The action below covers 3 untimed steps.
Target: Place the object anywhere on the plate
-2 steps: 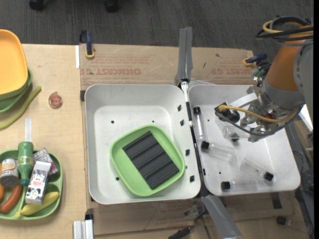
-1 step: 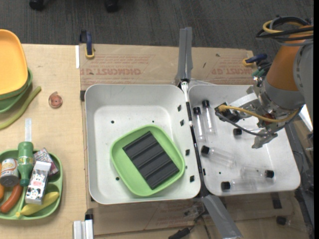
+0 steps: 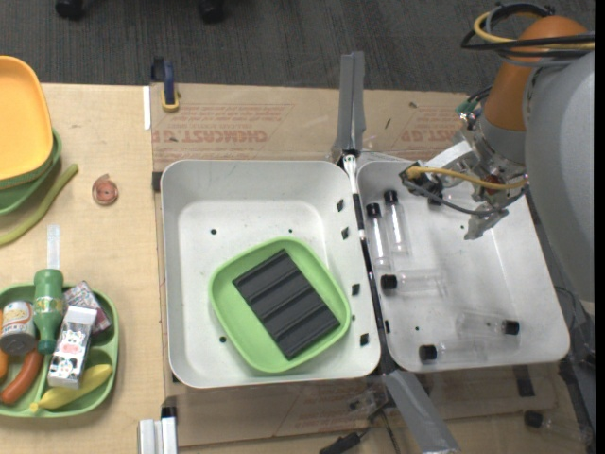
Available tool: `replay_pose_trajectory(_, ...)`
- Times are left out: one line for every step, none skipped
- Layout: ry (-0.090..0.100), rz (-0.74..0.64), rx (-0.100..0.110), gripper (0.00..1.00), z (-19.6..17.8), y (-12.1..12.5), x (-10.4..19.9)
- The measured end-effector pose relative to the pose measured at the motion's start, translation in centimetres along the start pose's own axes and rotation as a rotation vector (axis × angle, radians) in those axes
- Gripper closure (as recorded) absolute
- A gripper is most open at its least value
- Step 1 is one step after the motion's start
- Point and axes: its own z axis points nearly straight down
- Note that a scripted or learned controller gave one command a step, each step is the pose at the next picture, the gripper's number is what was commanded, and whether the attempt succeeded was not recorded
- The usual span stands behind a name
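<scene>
Camera view shows the object, a dark grey ridged block (image 3: 286, 305), lying flat on the green plate (image 3: 225, 284) with its ribs running at a slant – it sits near the plate's middle and nothing touches it. The plate rests on the floor of the left white bin (image 3: 189, 218), well apart from the pincer (image 3: 480, 218), lower in the view and far to the view's left of it. The pincer hangs over the upper part of the right white bin (image 3: 534, 287), close to that bin's far wall, and whether it is apart or together I cannot tell, because cables and the wrist cover it; I see nothing held in it. A yellow cable (image 3: 452, 171) bends just to the view's left of the pincer. Above it rises the grey arm (image 3: 560, 149) with its orange band (image 3: 515, 88). A little more to the left of the pincer two clear tubes (image 3: 393, 227) with black caps lie side by side, and below it, near the bin's front wall, another clear tube (image 3: 487, 327) lies – all of them apart from the pincer. Very far to the left, outside the bins, stand a green tray (image 3: 102, 397) with toy food and a stack of yellow plates (image 3: 19, 121).
</scene>
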Motion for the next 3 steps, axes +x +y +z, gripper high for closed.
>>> replay_pose_trajectory(0.001, 0.071, 0.000, 0.00, -3.3, 2.9, 0.2)
replay_pose_trajectory(0.001, 0.093, 0.000, 0.00, -1.8, 8.7, 0.3)
replay_pose_trajectory(0.002, 0.085, 0.000, 0.00, -3.3, 9.6, -0.3)
